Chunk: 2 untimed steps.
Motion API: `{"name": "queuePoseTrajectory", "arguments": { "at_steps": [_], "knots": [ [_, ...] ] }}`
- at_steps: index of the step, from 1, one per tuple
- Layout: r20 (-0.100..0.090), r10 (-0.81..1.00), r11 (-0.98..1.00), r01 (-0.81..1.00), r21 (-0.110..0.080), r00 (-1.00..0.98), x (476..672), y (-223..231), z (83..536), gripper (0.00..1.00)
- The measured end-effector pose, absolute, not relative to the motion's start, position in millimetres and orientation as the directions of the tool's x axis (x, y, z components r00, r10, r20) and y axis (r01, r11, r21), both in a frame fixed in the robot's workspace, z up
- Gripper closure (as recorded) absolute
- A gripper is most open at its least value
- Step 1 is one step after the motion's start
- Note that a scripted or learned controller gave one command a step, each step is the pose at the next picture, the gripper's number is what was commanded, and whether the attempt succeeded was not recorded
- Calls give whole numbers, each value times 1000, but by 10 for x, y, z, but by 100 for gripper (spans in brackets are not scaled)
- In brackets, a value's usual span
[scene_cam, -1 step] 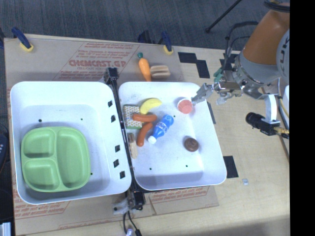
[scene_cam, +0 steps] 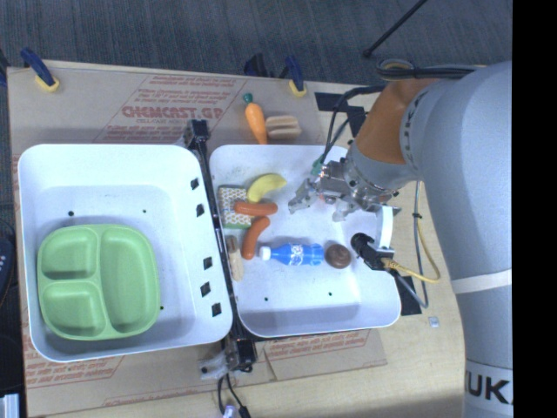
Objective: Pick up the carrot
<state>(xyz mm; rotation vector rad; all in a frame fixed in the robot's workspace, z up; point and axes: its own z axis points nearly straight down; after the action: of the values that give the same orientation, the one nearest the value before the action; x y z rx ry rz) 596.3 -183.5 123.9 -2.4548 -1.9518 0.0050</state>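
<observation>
Arm [scene_cam: 452, 146] reaches in from the right over the right bin [scene_cam: 296, 312]. Left bin [scene_cam: 104, 168] holds a green divided plate [scene_cam: 97, 279]. Gripper [scene_cam: 324, 192] hovers above the right bin's upper middle; whether it is spread or pressed together cannot be told, and nothing is seen in it. Carrot [scene_cam: 255, 122] lies outside the bins, on the cardboard just beyond the right bin's far rim, beside a hot-dog bun [scene_cam: 283, 128]. It sits up-left of the gripper, long axis near vertical in view, green top pointing away.

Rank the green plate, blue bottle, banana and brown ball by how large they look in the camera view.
1. green plate, by far the largest
2. blue bottle
3. banana, only slightly smaller than the bottle, so that pair is close
4. brown ball, smallest
</observation>
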Motion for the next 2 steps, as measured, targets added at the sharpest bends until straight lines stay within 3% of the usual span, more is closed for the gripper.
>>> {"name": "queuePoseTrajectory", "arguments": {
  "at_steps": [1,2],
  "knots": [
    [0,900,-436,900,-4,436,6563,-986,916,0],
    [0,952,-306,952,0,306,6239,-1228,3259,0]
  ]
}}
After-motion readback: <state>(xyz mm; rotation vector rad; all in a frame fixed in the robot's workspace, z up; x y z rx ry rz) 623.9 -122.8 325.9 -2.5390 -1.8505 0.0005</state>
